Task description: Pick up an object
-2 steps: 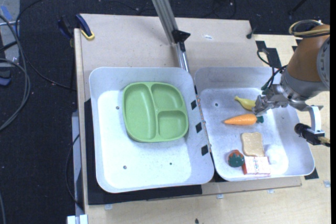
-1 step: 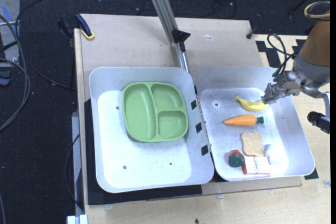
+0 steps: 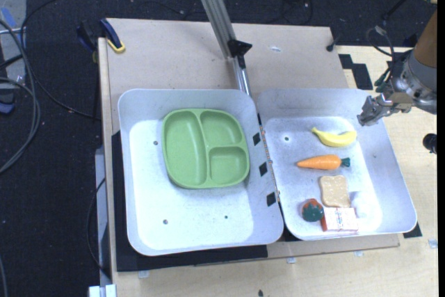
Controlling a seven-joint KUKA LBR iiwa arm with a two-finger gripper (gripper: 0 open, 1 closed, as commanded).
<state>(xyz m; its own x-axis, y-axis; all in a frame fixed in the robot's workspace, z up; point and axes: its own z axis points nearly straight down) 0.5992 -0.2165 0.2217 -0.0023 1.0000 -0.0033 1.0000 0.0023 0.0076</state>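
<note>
Several toy foods lie in the right bin (image 3: 396,170): a banana (image 3: 334,138), a carrot (image 3: 320,163), a bread slice (image 3: 334,190). My gripper (image 3: 369,113) hangs over the bin's far right rim, near the banana; how it is set, I cannot tell. I'd centre over the banana, straddle its short width, then descend straight.

Arm (image 3: 425,62): a grey rounded casing is seen, with an orange band at its upper edge.
Wrist: a paler silver-grey collar is fitted below the casing.
Gripper (image 3: 368,115): small dark metal parts are seen, too blurred for detail.
</note>
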